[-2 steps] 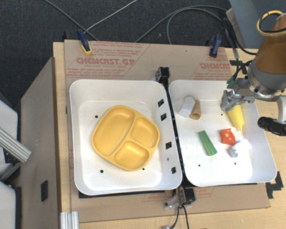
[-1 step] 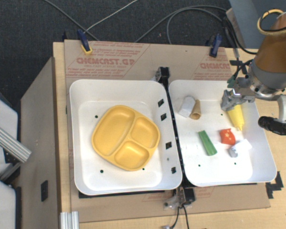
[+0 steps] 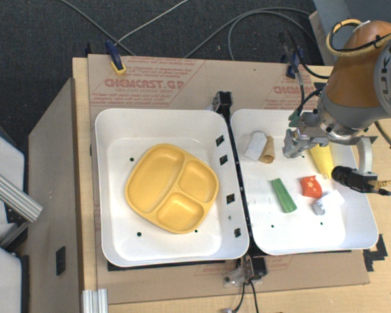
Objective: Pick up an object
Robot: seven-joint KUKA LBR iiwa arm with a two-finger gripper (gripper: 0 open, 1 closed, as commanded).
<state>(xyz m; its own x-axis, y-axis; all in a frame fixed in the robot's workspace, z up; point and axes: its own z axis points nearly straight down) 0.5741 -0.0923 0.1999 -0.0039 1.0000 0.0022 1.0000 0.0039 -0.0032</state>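
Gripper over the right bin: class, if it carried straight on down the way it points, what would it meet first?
Probably the bare white floor of the right bin, between the tan cone and the yellow object. The gripper hides the exact spot, so depth is uncertain.

Even, diffuse overhead illumination; the scene is bright without harsh contrast. The two white bins (image 3: pixel 182 126) approach overexposure, their floors rendered nearly featureless, with soft grey shading along the inner walls. The yellow divided plate (image 3: pixel 172 187) casts only a faint, narrow shadow at its lower edge, and its compartments show gentle gradients and no specular glare. A broad highlight sits on the arm's orange band (image 3: pixel 358 77). The dark floor (image 3: pixel 39 38) surrounding the bench (image 3: pixel 85 175) stays legible in texture. Focus is moderately sharp across the frame; fine detail, such as the printing on the cardboard (image 3: pixel 150 83), is slightly soft. Straight edges show little distortion toward the borders.
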